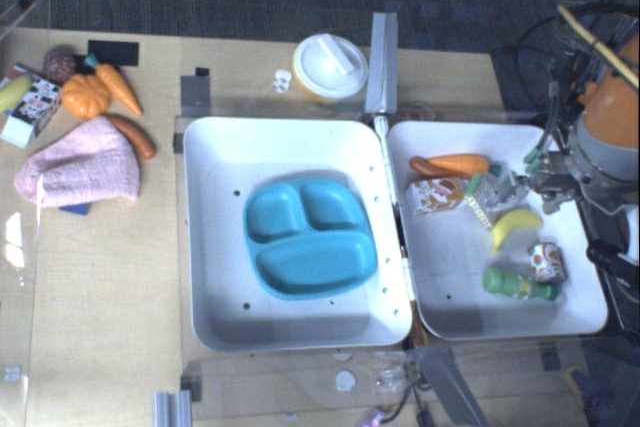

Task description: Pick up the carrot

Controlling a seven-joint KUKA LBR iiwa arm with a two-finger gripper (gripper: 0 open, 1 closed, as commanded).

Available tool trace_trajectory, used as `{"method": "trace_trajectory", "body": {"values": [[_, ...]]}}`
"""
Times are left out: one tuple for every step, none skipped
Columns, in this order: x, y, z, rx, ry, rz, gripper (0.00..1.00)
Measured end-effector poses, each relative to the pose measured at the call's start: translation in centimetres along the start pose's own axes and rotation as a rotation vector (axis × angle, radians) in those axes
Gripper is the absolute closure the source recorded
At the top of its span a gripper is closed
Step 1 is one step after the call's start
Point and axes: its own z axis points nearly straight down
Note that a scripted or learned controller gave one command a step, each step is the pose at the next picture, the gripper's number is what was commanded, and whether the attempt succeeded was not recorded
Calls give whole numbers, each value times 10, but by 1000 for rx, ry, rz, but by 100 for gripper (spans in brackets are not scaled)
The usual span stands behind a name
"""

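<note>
Risking a missed grab: orange tapered plastic carrot (455, 164), upper part of right bin, touching crowded small carton (437, 197); gripper (520, 183) state unclear.

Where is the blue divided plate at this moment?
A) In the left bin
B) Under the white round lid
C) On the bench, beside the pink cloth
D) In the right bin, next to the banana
A: the blue divided plate lies on the floor of the left bin, while the carrot and the banana lie in the right bin.
</note>
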Motion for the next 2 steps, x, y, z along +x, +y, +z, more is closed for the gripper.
{"method": "trace_trajectory", "body": {"values": [[1, 61, -8, -3, -1, -72, 0], [-39, 112, 113, -2, -2, -201, 0]]}}
